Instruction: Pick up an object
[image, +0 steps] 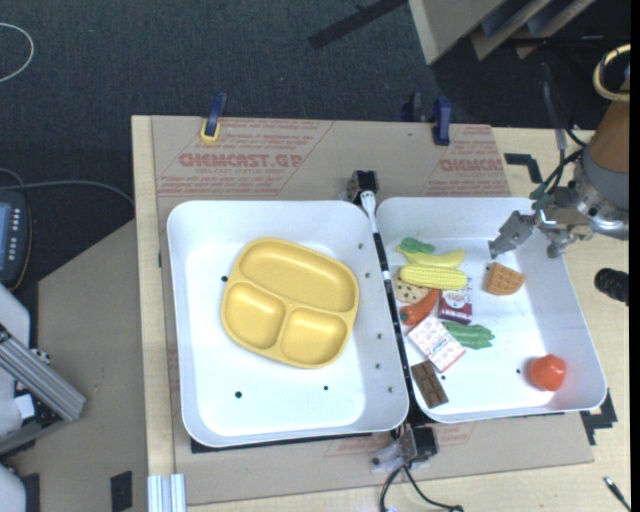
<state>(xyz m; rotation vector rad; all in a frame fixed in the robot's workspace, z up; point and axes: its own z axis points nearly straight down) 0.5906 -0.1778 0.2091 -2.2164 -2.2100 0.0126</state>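
My gripper (532, 240) hangs over the back of the right bin (585, 330), open, with nothing between its fingers. Just below its left finger lies an orange waffle piece (503, 279), apart from it. Further left in this bin lie a yellow corn cob (432, 272), a green vegetable (417, 245), a cookie (407, 292), an orange carrot (420, 305), a maroon packet (455, 304), a green pod (470, 335), a red-and-white packet (437, 345) and a brown chocolate bar (430, 384). A red tomato (547, 372) sits alone at the front right.
The left bin (190, 300) holds a yellow three-compartment plate (290, 302). A black divider (385, 300) runs between the bins. Clamps (211, 128) hold the cardboard at the back. The arm's body stands at the right edge.
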